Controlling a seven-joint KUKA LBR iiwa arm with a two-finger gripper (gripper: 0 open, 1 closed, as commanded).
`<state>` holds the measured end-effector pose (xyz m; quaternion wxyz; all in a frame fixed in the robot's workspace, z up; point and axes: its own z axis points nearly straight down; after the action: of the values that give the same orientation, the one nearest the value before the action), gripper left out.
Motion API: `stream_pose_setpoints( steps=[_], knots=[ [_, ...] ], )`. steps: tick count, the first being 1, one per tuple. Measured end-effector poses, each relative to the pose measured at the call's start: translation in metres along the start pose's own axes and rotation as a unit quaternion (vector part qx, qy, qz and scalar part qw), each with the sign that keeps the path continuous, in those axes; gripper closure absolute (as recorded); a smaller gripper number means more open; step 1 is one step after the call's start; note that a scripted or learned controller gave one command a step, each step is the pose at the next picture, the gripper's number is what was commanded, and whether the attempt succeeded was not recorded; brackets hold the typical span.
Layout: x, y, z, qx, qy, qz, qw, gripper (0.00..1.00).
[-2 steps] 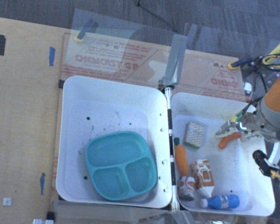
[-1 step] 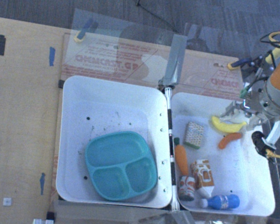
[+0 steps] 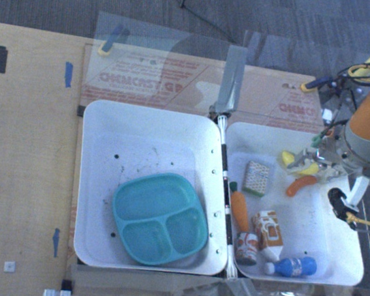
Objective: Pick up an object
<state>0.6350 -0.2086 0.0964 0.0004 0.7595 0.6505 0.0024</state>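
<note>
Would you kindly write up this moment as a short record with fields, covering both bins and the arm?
left bin: holds a teal divided plate
right bin: holds the small items
along divider: orange carrot, small can
centre: green-and-white box, orange-and-white carton
front edge: blue bottle, lying on its side
near arm: yellow item, orange item
end effector: at the right bin's back right, over the yellow item; grasp cannot be judged
</note>
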Motion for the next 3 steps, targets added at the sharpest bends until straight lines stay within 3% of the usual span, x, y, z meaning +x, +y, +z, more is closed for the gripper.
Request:
stream_pose_setpoints(
  steps=[1, 2, 3],
  knots=[
    [-0.001, 0.000, -0.010, 0.000, -0.001, 0.000, 1.0000, 1.00],
    [0.018, 0.030, -0.036, 0.001, -0.002, 0.131, 0.9914, 1.00],
    [0.019, 0.030, -0.036, 0.001, -0.002, 0.130, 0.9915, 0.00]
  ],
)
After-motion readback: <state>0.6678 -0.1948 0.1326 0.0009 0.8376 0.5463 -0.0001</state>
